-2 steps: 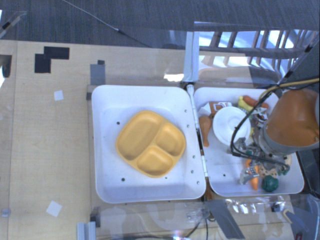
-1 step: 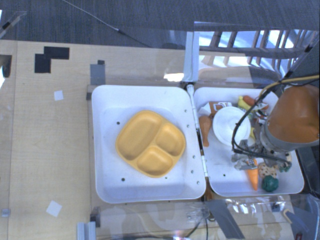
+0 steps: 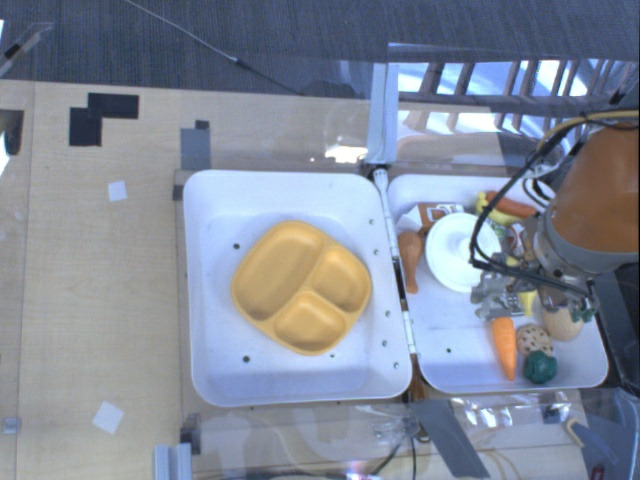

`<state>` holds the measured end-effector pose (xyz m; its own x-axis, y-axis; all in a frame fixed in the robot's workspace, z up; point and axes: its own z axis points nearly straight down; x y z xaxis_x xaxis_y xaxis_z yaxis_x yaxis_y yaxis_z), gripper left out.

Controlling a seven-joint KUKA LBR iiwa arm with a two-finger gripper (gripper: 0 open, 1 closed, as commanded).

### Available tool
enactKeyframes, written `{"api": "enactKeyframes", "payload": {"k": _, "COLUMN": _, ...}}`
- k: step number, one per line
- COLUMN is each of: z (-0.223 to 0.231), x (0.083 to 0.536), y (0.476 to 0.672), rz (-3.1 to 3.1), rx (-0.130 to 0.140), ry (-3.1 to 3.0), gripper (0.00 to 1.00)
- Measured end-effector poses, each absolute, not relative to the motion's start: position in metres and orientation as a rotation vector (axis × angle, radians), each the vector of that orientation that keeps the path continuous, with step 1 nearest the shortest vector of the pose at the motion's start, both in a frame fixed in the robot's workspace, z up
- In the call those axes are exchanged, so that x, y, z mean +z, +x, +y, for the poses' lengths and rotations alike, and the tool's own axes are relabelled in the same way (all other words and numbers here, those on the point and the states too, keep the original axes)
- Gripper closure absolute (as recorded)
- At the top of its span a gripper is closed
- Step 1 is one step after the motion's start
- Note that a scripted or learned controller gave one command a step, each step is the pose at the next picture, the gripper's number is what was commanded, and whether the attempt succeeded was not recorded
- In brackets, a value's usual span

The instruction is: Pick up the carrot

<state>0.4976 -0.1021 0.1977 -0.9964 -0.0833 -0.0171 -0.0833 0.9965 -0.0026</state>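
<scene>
An orange carrot [image 3: 505, 348] lies in the right bin [image 3: 450, 363], near its front edge, pointing toward the front. The gripper [image 3: 503, 303] hangs straight over the carrot's thick upper end, at the tip of the grey arm with its orange band [image 3: 600, 193]. The wrist and its cables hide where the gripper meets the carrot, so contact cannot be judged.
Crowding the carrot on its right are a green ball [image 3: 540, 367], a speckled cookie-like piece [image 3: 534, 340] and a beige item [image 3: 562, 323]. A white plate [image 3: 452, 251], a brownish-orange piece [image 3: 410, 258] and a red-orange item [image 3: 515, 208] lie farther back. The left bin [image 3: 210, 368] holds a yellow divided plate [image 3: 300, 285].
</scene>
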Motion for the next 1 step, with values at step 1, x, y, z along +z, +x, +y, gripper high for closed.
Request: {"api": "enactKeyframes", "payload": {"k": 1, "z": -0.0615, "x": 0.2299, "y": 0.4998, "rz": 3.030, "rx": -0.005, "ry": -0.776, "gripper": 1.00}}
